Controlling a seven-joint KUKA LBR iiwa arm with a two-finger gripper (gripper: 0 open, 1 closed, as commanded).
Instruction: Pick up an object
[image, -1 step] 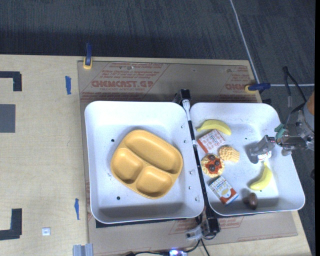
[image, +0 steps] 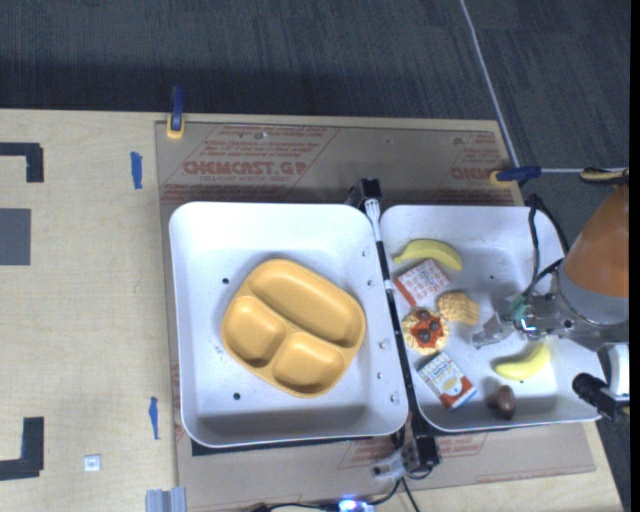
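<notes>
The right bin (image: 500, 240) holds several small items. A yellow banana (image: 432, 252) lies near its far edge, with a red and white packet (image: 422, 281) just below it. A tan waffle-like piece (image: 459, 306) and a round red pastry (image: 424, 328) sit mid-bin. Toward the front are a small carton (image: 446, 380), a dark brown lump (image: 502, 401) and a second yellow banana (image: 524, 364). My gripper (image: 492, 331) hangs low over the bin floor, right of the waffle piece and just above the second banana. I see nothing held in it.
The left bin (image: 200, 240) carries a yellow three-compartment tray (image: 292, 325). The arm's orange band (image: 606, 250) and wrist cover the right bin's right side. A black divider (image: 390, 300) runs between the bins. Cables lie at the front edge.
</notes>
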